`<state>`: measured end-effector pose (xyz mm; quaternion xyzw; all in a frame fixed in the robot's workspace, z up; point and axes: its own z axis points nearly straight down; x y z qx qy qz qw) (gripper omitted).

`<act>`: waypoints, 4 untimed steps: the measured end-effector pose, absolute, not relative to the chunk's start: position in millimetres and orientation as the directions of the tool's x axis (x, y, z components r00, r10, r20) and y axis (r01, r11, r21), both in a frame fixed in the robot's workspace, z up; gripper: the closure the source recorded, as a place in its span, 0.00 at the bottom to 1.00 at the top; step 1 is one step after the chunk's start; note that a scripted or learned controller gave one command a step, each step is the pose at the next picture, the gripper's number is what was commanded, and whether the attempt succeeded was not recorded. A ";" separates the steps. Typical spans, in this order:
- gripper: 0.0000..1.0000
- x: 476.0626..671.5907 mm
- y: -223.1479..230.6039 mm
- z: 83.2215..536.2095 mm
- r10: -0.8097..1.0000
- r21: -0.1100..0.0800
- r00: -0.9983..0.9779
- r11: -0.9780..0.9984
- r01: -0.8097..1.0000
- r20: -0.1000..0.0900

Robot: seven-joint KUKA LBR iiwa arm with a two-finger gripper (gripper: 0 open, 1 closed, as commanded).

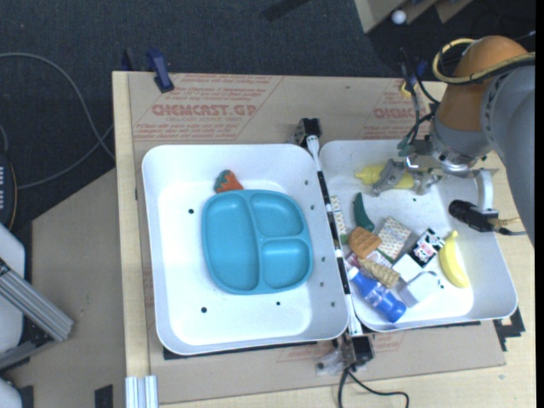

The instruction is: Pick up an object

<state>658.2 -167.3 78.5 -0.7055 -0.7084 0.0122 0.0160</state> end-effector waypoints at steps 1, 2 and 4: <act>0.00 588.3 -196.6 84.6 1.000 -0.002 0.001 -0.001 1.000 -0.001; 0.00 659.4 -135.2 84.0 1.000 -0.038 0.003 -0.003 0.999 -0.001; 0.00 534.8 -103.5 84.0 1.000 -0.002 0.001 -0.001 1.000 0.001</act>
